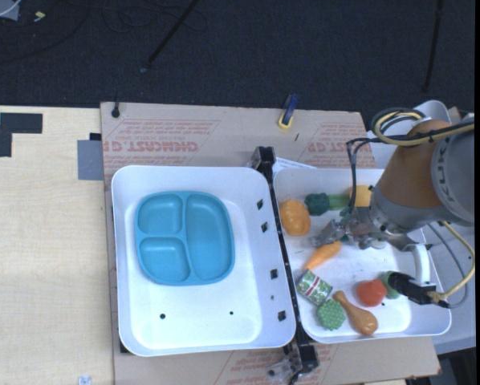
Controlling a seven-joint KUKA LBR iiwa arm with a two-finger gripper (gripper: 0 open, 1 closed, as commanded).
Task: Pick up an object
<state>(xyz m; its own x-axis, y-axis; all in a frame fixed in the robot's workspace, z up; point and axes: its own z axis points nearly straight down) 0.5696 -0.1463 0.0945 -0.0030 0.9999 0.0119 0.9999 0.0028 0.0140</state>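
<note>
Left bin [132,255] holds blue divided tray [183,238]. Right bin [433,323]: gripper [336,231] low at centre; carrot [323,255] at its 6 o'clock, orange fruit [294,216] at 9, tomato [371,292] at 5.

Item: gripper [342,229], fingers too dark and small for you to read their spacing. Item: yellow object [360,194], part hidden behind the arm [416,179] you are watching. Item: right bin [433,326], far rim covered by the arm's wrist and cables [392,123].
</note>
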